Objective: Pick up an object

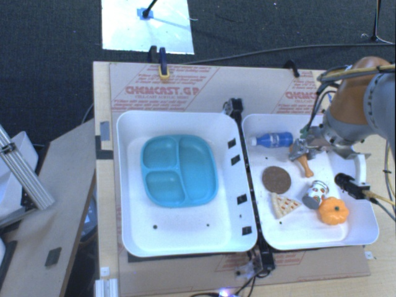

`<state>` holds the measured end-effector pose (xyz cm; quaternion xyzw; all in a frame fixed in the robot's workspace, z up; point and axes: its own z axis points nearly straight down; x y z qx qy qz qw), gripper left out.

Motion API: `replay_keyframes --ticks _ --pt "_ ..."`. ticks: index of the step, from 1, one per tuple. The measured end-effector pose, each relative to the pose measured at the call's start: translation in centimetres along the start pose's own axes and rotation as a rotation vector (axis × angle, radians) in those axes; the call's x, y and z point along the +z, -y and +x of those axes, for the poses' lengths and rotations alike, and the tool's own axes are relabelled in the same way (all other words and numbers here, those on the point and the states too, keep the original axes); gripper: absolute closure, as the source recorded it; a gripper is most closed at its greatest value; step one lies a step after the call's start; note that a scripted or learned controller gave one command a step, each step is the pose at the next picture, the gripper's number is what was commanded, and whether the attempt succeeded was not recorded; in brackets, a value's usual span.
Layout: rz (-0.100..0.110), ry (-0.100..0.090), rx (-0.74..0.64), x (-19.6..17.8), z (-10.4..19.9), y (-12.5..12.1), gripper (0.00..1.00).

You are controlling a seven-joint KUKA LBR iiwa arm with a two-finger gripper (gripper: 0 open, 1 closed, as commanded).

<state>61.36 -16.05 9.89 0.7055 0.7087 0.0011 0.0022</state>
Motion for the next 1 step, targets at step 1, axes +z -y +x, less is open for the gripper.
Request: replay_keyframes --ticks 1 --pt "-0.002 0.000 0.004 -5.22 -1.01 0.06 1.00"
